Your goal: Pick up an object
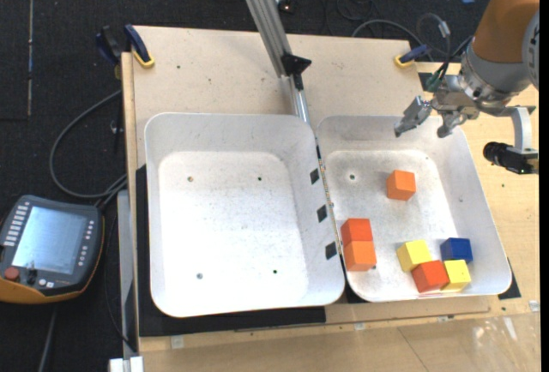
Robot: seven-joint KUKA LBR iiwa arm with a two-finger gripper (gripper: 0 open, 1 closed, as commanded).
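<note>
Pick not yet made: matte hard-edged cubes in right bin [480, 216], red [429, 275], yellow [413, 255] and blue [457, 249] by near right corner, two orange [358, 243] at near left edge, lone orange cube [401, 184] mid-bin, gripper [433, 119] over far edge, spread open, holding nothing.

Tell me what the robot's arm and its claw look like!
The arm is fat and round, with a big orange band over a grey wrist. Its gripper is small, made of grey metal, with two thin fingers. Little wires bunch up beside the wrist.
</note>
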